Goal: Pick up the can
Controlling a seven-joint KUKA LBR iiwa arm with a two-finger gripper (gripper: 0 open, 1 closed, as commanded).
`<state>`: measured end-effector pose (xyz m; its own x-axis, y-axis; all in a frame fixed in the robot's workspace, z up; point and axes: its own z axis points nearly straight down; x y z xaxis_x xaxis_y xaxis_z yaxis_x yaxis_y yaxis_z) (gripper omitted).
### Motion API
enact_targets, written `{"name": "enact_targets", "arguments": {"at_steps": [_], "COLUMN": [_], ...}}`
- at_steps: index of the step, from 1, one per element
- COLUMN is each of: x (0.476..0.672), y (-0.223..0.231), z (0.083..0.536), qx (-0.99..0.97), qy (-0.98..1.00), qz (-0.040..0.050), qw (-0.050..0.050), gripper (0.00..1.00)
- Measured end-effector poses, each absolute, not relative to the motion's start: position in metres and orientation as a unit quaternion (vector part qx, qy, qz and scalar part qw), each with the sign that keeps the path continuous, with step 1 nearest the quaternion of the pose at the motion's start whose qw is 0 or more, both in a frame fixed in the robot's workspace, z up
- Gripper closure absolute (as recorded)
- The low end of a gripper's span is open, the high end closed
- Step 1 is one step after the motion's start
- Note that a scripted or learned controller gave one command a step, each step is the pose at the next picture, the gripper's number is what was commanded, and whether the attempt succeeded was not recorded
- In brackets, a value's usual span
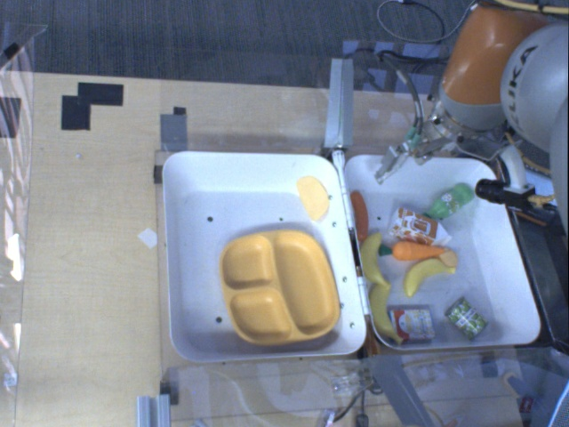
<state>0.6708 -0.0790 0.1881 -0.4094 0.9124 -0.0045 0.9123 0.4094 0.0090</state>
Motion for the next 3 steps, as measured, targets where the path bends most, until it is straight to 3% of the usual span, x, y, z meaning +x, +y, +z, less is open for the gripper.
{"name": "enact_targets", "arguments": {"at_steps": [1, 2, 3], "x": [0.603, 0.565, 0.626], "y": [-0.115, -0.101, -0.118], "z": [0.146, 0.114, 0.098], "qx": [0.564, 0.567, 0.603], "qy": [0.825, 0.823, 0.797], "qz": [0.0012, 0.0091, 0.0080], "qw": [0.002, 0.024, 0.013], "gripper": [0.00, 0.00, 0.00]}}
